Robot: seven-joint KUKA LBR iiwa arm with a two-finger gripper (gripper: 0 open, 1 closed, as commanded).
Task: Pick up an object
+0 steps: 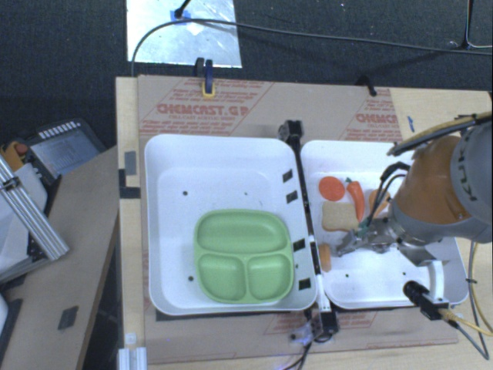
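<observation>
— What sits nearest the camera?

— A green divided plate point(243, 257) in the left bin point(166, 206), and the right bin point(370, 295) beside it.

— And the gripper?

— The gripper point(356, 240) is low over the right bin, just beside a tan bread slice point(337, 217) (whether it is released or clenched, I cannot tell).

— Farther back?

— A red round piece point(331, 188) and an orange carrot point(357, 197), touching.

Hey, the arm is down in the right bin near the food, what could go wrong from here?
The gripper sits low beside the bread slice, with the carrot and red disc crowded close, so it might nudge or catch two items. The small orange piece lies against the bin wall, so grabbing it could be hard.
</observation>
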